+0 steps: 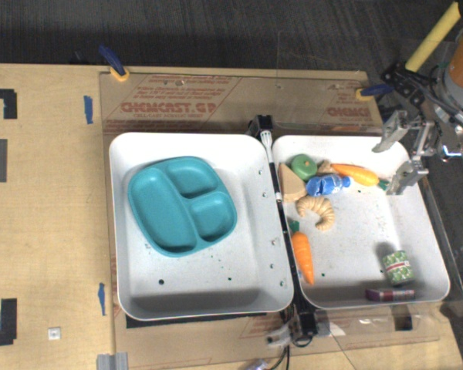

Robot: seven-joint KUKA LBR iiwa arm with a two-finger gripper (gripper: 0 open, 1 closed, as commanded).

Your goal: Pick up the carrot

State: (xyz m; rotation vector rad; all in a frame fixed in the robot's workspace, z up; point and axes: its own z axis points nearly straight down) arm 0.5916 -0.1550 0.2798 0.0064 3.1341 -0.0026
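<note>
Now we go from the left: the teal divided plate [182,204] lies in the left bin [139,287]. The carrot [302,257] rests in the right bin [428,280], against its left wall. The end effector [405,155] hovers open above the far right corner, holding nothing. We judge that the approach comes next. The cardboard [231,99] shows red writing, perhaps "CHEMCAST".

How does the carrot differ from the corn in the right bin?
1. The carrot is plain orange; the corn is yellow-orange with a green end.
2. The carrot lies along the bin's left wall, near the front; the corn lies across the back, near the gripper.
3. The carrot tapers to a point; the corn is blunter.
Both lie flat in the right bin.
</note>
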